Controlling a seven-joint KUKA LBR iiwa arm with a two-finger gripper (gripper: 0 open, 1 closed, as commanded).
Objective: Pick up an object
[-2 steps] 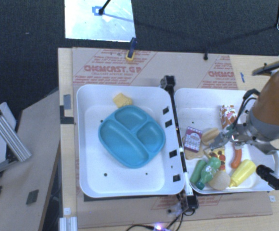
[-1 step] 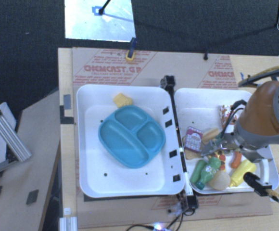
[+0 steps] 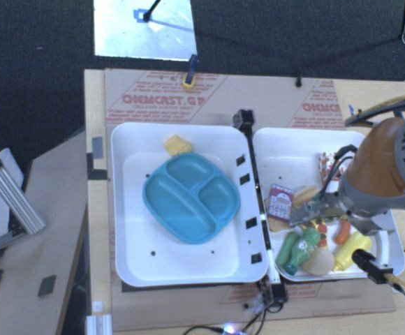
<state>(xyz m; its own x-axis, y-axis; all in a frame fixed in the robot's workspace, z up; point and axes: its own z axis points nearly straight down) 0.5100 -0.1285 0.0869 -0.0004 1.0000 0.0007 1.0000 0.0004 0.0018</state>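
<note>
The right bin (image 3: 286,145) holds a pile of small items: a pink-and-white packet (image 3: 281,202), a tan roll-shaped piece (image 3: 304,195), a green bottle (image 3: 299,250), a beige lump (image 3: 320,261), a yellow item (image 3: 351,250), an orange piece (image 3: 343,230) and a red-white wrapper (image 3: 327,165). My gripper (image 3: 307,213) reaches in from the right and sits low over the pile, just right of the packet and above the green bottle. Its tips are buried among the items.
The left bin (image 3: 129,257) carries a blue divided plate (image 3: 190,196) and a small yellow piece (image 3: 178,145) behind it. A black divider (image 3: 253,187) runs between the bins. The arm's orange band (image 3: 384,159) covers the right bin's far right side.
</note>
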